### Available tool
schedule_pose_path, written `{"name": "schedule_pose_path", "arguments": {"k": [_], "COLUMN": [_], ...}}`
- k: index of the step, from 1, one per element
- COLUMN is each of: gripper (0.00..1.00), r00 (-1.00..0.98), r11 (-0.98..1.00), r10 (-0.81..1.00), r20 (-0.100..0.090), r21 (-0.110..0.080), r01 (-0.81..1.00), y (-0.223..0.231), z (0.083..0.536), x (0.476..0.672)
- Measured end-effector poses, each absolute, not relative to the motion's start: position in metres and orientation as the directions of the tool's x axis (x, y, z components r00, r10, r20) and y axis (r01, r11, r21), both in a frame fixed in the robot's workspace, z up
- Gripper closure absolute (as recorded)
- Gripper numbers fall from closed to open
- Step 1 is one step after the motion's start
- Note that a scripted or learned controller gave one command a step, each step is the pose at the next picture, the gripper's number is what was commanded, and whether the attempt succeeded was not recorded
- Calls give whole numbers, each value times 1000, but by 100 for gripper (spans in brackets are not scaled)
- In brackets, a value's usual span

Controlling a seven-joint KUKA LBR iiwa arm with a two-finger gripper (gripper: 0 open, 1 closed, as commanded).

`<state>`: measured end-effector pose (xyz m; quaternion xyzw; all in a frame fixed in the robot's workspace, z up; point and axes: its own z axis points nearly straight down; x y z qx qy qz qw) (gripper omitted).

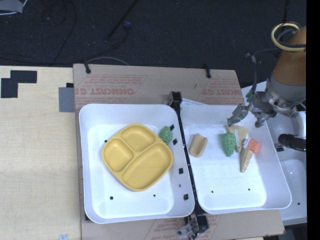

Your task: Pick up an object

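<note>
My gripper (249,118) hangs over the far right part of the right bin (235,194), fingers spread open with nothing between them. Just below it lies a cluster: a green lumpy toy (229,143), a cream wedge (240,132), an orange-red block (254,146) and a tan cone (246,159). A tan bread-like piece (198,145) rests further left in the same bin. A small green toy (165,133) sits in the left bin (95,184) by the divider.
A yellow divided plate (137,156) takes up the middle of the left bin. A black divider (182,154) runs between the bins. The arm's orange band (292,66) rises at the right edge. Cardboard (150,86) lies under the bins.
</note>
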<state>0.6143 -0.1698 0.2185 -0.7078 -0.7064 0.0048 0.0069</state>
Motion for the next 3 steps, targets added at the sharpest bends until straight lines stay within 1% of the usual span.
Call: {"name": "schedule_pose_path", "arguments": {"k": [1, 2, 3], "gripper": [0, 0, 0], "r00": [0, 0, -3], "r11": [0, 0, 3], "r10": [1000, 1000, 1000], "r20": [1, 1, 1], "r21": [-3, -5, -4], "r01": [1000, 1000, 1000], "y": [-169, -162, -156], "z": [227, 182, 121], "x": [617, 614, 616]}}
